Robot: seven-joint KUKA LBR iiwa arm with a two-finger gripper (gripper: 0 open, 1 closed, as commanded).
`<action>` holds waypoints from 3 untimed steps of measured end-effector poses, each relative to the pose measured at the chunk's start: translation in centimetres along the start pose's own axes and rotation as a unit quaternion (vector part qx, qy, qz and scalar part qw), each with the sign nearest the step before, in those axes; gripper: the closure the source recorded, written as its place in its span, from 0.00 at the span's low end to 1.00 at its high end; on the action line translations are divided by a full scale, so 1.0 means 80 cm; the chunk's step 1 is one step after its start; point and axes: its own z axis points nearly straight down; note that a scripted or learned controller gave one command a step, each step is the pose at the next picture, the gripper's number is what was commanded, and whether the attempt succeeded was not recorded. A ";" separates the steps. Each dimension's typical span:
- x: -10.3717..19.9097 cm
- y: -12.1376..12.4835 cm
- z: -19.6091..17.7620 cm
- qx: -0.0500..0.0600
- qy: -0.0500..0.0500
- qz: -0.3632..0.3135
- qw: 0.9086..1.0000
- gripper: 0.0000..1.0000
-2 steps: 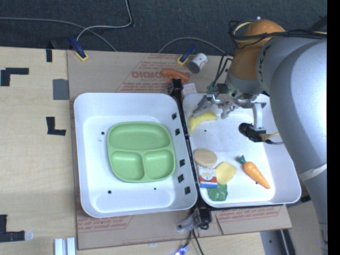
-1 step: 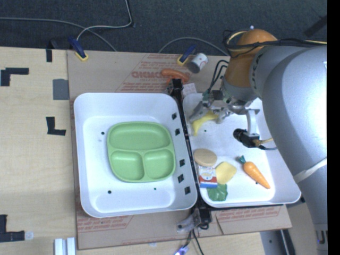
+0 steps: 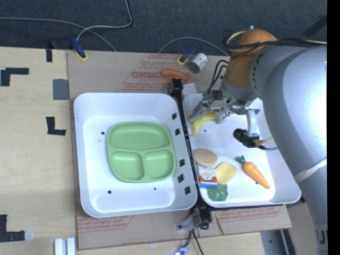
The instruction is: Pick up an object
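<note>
My gripper (image 3: 211, 109) is low over the far left corner of the right bin (image 3: 276, 158), under the arm's orange band (image 3: 241, 62). A yellow banana-like piece (image 3: 200, 125) lies just below and left of it, near the bin's left wall; whether they touch is unclear. Nearer the front lie a tan round bun (image 3: 205, 156), a small red, white and blue can (image 3: 208, 177), a pale yellow wedge (image 3: 226, 171), a green leafy piece (image 3: 218, 193) and an orange carrot (image 3: 255, 174).
The left bin (image 3: 90, 116) holds a green divided plate (image 3: 141, 150). A black cable fitting (image 3: 245, 137) hangs from the wrist over the right bin. Behind the bins lie an orange sausage-like item (image 3: 174, 74) and a grey cylinder (image 3: 197, 62) on cardboard.
</note>
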 end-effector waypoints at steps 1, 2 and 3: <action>-0.005 0.000 0.000 0.000 0.000 0.000 1.000 0.00; -0.001 0.000 0.000 0.000 0.000 0.001 1.000 0.00; -0.002 -0.007 0.000 0.000 0.000 0.001 1.000 0.00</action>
